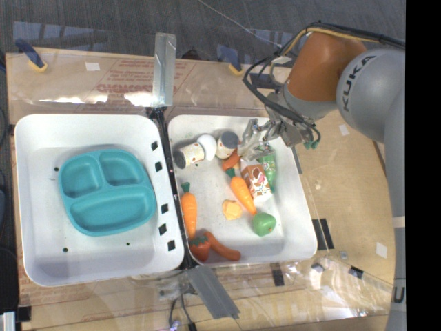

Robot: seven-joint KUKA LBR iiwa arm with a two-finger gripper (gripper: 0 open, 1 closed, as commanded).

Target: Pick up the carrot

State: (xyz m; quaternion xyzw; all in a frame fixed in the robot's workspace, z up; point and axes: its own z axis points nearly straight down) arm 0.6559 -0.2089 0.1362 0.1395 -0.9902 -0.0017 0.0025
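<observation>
Metal gripper (256, 135) hovers at the right bin's (303, 212) one o'clock; finger opening cannot be told. Smooth tapered orange carrot (242, 194) lies mid-bin.

Even overhead light, plastic-sheet glare (141, 99), slightly soft focus.

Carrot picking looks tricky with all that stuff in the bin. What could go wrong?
1. The hand hovers at the top of the right bin, over crowded toys. It might grab the box or a neighbour instead.
2. There are two carrots: one leans against the box, so closing on it may push both.
3. The other carrot lies against the bin's left wall, where the hand may have little room.
</observation>
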